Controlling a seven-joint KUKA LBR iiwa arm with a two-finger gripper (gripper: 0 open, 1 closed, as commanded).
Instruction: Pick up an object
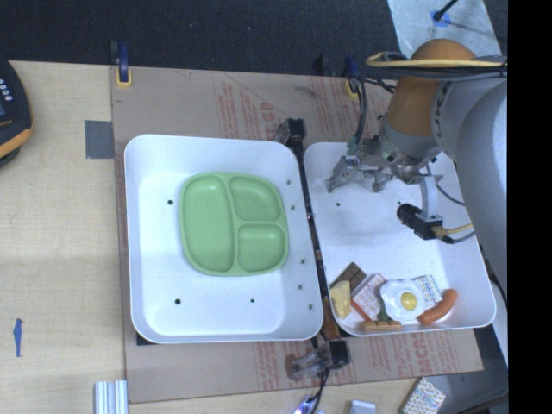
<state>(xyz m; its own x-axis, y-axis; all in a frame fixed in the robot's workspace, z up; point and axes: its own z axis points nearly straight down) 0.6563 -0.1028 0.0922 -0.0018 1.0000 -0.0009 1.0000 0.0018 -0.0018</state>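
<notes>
My gripper point(358, 179) hangs over the far left part of the right bin point(379, 248), its fingers spread open with nothing between them. The toy food lies piled along that bin's near edge, well away from the gripper: a fried egg point(404, 300), a red sausage point(437, 308), a yellow cheese wedge point(341, 301), a brown piece point(349, 276) and a small red-and-white box point(370, 295). A green divided plate point(234, 223) sits in the middle of the left bin point(151, 300).
The grey arm with its orange band point(423, 93) covers the right bin's far right corner, and a black cable fitting point(421, 222) hangs below it. A black clamp point(293, 131) sits between the bins at the far end. A dark device point(10, 106) lies at the bench's left edge.
</notes>
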